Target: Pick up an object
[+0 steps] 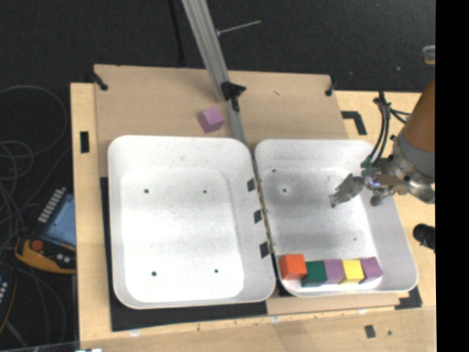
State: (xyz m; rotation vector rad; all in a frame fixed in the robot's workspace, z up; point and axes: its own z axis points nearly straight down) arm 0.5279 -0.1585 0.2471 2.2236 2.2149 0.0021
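Along the near edge of the right bin [381, 218] lies a row of small blocks: an orange block [294, 265], a green block [316, 273], a purple block [334, 270], a yellow block [354, 270] and a second purple block [371, 267]. My gripper [360, 194] hangs over the right side of this bin, well behind the row. It is open, and nothing sits between its fingers. One grey finger [344, 191] points left and down.
Another purple block [212, 119] lies on the bench behind the left bin [124, 196], outside both bins. A slanted metal rail [212, 57] rises from the gap between the bins. Cables and a handheld pendant [51, 233] lie off the bench at left.
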